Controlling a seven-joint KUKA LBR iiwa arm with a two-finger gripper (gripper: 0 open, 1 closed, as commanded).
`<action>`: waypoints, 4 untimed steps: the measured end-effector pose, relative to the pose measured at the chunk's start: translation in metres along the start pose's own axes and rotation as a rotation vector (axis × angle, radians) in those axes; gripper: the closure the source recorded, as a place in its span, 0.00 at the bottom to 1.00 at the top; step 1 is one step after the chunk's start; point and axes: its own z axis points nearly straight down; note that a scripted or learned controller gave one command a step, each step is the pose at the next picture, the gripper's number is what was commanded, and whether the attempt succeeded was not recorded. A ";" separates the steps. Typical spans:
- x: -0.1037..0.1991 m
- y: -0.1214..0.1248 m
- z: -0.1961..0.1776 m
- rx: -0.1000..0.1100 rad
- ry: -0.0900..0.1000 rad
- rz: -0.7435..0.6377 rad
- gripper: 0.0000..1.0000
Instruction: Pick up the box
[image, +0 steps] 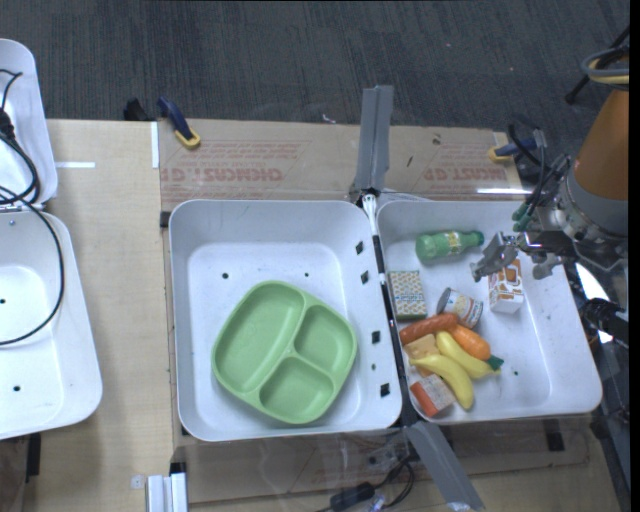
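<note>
currently the tool (503, 256) hangs over the right bin (560, 395), fingers spread, nothing between them. box (507, 290), white with orange print, stands just below the tool near that bin's right wall. left of the box: small can (461, 306), green bottle (449, 243), checkered packet (406, 293), carrot (445, 330), banana (452, 370). green divided plate (285, 351) sits in the left bin (200, 235).

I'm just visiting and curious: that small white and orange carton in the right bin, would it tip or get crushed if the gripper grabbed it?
The carton looks small and boxy, so probably light and fairly stiff. It seems to stand on a narrow base, so a nudge from the gripper could topple it.
</note>
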 end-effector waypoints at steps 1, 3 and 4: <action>-0.030 -0.039 -0.046 -0.001 -0.001 0.104 0.00; 0.028 -0.002 -0.026 -0.001 -0.001 0.041 0.00; 0.015 -0.016 -0.010 0.001 0.000 0.025 0.00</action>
